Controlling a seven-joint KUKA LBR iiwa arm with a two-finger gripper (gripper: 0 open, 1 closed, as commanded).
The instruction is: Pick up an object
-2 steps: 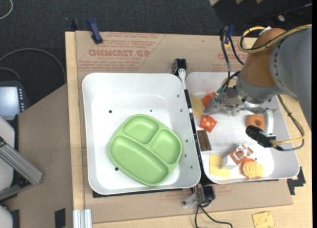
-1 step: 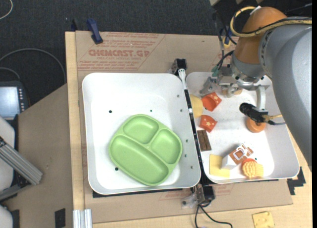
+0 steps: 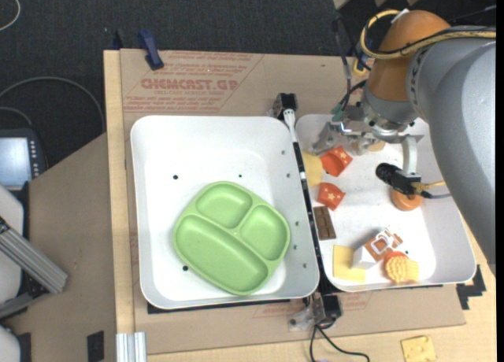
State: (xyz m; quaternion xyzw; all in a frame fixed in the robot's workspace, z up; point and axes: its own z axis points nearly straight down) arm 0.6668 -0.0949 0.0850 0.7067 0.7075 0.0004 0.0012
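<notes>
Grey arm (image 3: 465, 116) foremost; hand (image 3: 340, 142) just above red block (image 3: 336, 161).

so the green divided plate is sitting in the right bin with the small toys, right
Not quite. The camera view shows the green divided plate in the left bin, alone. The small toys, such as the red block and the orange piece, lie in the right bin.

I've got just the one camera here, fixed above the surface (image 3: 197, 77) and looking down at a slant. It sits far enough back that I see both white bins whole: the left bin (image 3: 157, 148), and the right bin (image 3: 449, 250) just beside it. The arm (image 3: 457, 77) comes in past the right bin's far corner.
</notes>
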